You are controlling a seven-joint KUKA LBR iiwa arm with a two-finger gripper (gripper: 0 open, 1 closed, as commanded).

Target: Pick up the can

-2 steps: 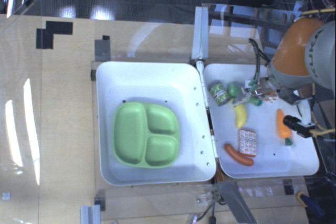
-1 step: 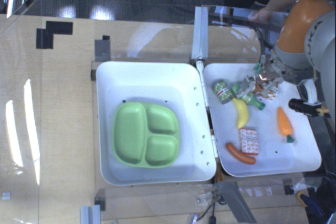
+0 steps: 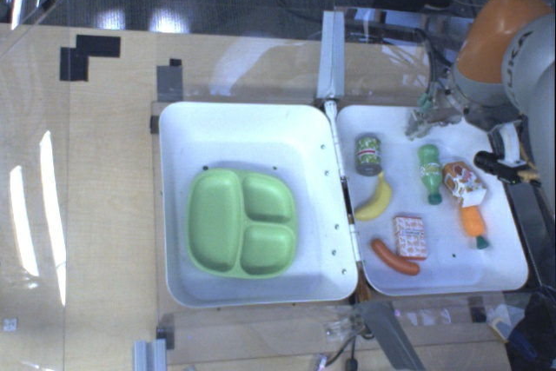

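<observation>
Can lies in the right bin, near its left wall, just above the banana. It looks small, round and hard, with a dark green label and a shiny metal end. It is likely light but smooth, so it may slip or roll. Best to pinch it across its round sides, in the middle.

Hand is at the top of that bin, well apart from the can; whether it is spread, I cannot tell. Nearby are a green bottle, a carrot and a sausage. A green tray of smooth plastic sits in the left bin.
</observation>
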